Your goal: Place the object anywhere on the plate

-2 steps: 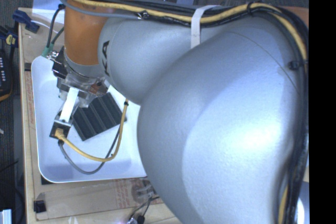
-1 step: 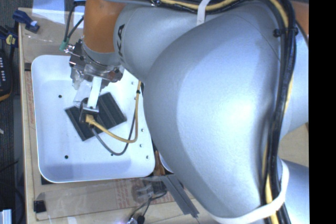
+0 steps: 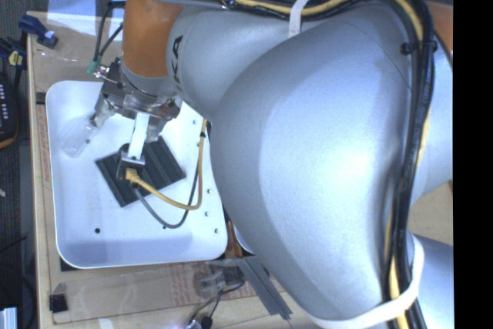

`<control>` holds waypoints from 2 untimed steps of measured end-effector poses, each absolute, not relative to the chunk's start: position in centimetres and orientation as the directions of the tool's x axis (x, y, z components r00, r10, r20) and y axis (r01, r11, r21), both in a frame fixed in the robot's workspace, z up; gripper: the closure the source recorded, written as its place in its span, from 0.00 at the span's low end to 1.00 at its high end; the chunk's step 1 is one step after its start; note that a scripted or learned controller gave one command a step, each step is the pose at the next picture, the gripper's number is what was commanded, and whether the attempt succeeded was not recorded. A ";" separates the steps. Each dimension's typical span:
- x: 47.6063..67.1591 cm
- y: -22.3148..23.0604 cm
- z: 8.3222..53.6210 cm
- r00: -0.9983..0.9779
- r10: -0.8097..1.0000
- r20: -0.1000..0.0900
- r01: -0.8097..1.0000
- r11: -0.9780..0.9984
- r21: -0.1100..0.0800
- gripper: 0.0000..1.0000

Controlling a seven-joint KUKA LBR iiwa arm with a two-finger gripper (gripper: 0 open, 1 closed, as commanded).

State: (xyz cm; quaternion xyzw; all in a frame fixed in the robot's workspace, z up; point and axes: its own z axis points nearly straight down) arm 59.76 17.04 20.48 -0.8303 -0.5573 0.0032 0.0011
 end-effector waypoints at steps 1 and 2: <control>59.7 17.1 21.4 0.374 0.927 -0.006 0.927 -0.374 -0.010 1.00; 59.7 17.1 21.4 0.374 0.927 -0.006 0.927 -0.374 -0.010 0.00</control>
